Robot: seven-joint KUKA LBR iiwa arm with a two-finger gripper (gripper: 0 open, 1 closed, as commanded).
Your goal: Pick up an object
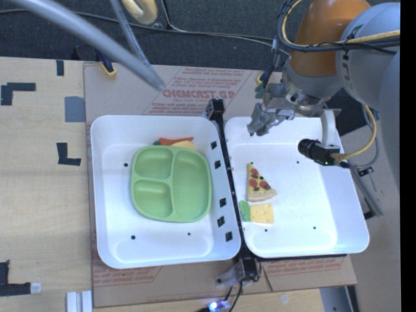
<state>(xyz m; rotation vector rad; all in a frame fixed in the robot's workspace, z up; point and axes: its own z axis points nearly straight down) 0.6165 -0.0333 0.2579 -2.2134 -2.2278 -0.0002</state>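
In the right bin [338, 229] lie a toy pizza slice [258, 183], a yellow cheese-like square [262, 214] and a small green piece [244, 210] beside it. My gripper [259, 126] hangs over the bin's back left corner, well behind the pizza slice, with nothing visible between its fingers. A green divided tray [171, 182] fills the middle of the left bin [110, 229]; an orange and yellow item [177, 142] peeks out behind it.
A black divider clip strip [224, 174] runs between the two bins. A black cable and connector [318, 151] hang off the arm above the right bin's back. Grey tubes [78, 25] cross the upper left. Cardboard lies under both bins.
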